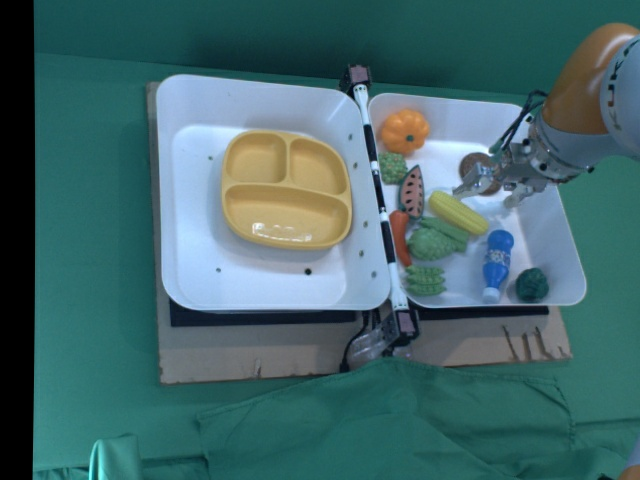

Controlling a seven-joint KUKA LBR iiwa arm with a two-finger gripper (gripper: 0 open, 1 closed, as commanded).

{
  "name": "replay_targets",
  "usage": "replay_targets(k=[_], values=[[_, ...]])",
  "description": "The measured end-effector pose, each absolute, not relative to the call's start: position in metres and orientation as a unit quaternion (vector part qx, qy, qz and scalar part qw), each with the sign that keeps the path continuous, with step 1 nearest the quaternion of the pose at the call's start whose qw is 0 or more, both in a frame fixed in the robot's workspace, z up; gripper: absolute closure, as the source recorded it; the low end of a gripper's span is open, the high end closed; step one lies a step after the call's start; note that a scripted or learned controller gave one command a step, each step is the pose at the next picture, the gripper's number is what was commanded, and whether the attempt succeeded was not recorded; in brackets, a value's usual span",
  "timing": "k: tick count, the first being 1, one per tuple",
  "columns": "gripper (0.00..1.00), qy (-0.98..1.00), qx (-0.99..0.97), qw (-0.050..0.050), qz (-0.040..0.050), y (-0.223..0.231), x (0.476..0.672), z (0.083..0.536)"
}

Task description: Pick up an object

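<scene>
The claw [497,180] hangs over the right bin [566,258] toward its 2 o'clock side, fingers spread and pinching nothing, just above the yellow corn [458,212] and beside a brown round piece [474,163]. Around the corn lie a pumpkin [404,131] at 11 o'clock, a watermelon slice [411,190], a carrot [400,237], green pea pods [425,280], a blue bottle [495,263] and a dark green ball [531,285] at 5 o'clock. The left bin [200,268] holds a yellow divided plate [287,188].
</scene>
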State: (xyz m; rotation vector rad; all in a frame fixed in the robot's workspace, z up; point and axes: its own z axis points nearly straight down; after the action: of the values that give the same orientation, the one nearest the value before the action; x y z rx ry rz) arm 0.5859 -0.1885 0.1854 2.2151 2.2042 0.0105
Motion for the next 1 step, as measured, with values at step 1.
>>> replay_targets(k=[1], values=[[0.0, 0.707, 0.707, 0.007, 0.0031, -0.187, 0.6651, 0.1834]])
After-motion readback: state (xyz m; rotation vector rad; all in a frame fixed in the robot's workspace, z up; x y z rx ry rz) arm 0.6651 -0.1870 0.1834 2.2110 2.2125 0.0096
